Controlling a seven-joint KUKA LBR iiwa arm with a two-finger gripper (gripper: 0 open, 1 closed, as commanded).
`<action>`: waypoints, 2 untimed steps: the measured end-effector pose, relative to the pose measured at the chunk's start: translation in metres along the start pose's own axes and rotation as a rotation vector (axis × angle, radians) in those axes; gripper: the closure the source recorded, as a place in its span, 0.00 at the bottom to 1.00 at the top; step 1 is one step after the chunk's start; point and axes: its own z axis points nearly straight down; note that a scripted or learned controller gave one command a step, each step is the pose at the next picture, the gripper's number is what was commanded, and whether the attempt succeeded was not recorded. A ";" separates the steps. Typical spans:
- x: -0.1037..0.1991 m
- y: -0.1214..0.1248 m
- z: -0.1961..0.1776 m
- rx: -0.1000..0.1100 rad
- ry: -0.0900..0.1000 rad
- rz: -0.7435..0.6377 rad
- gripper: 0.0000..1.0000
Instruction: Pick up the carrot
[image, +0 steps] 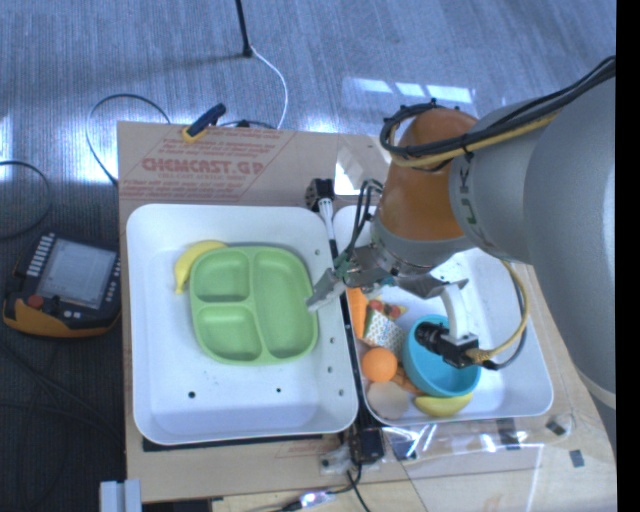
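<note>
**Arm low over the right bin, carrot beneath it**

I am looking down at a slant on a bench (180, 165) topped with a brown board printed in red letters. Two shallow white bins sit side by side on it. The left bin (160, 400) holds a green divided tray (252, 303), and a yellow banana (190, 258) lies against the tray's upper-left edge. The right bin (530, 385) is crowded: a blue bowl (440, 365), an orange ball (379, 365), a pale egg-shaped piece (390, 403), a second yellow banana (443, 405) and a small patterned packet (382, 325).

The carrot (357, 308) lies at the right bin's left edge, just beside the wall between the bins, partly under the arm.

The grey arm, with its orange band (425, 190), reaches in from my right. The gripper (335, 282) hangs over the divider between the bins, above the carrot. I cannot tell how far the claw is open, or whether it has hold of anything.

Beyond the bench I see grey carpet with black cables trailing across it, and a handheld control pendant (65, 285) on the floor to the left.
</note>
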 end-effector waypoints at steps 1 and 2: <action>-0.042 -0.079 0.000 0.005 -0.005 0.004 0.00; -0.070 -0.084 0.000 0.002 -0.003 0.150 0.00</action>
